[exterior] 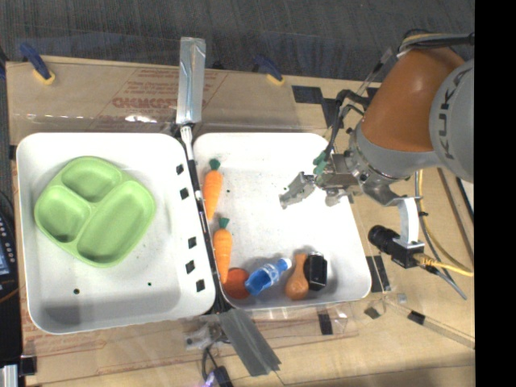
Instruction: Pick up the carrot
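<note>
Orange tapered carrots (213, 190) are lying along the right-hand white bin's (274, 147) left wall while the grey two-finger gripper (295, 192), hovering centre-frame with fingers seemingly parted and holding nothing, is needing leftward travel and lengthwise-straddling alignment.

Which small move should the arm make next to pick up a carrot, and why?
Probably shift the tool toward the left wall of the right bin and lower it. The upper carrot lies there against the divider, apart from the tool, with bare floor between them.

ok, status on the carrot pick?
Two-finger gripper above right bin, nothing between fingers. Two orange carrots along bin's left wall, untouched. Nothing in the way.
</note>
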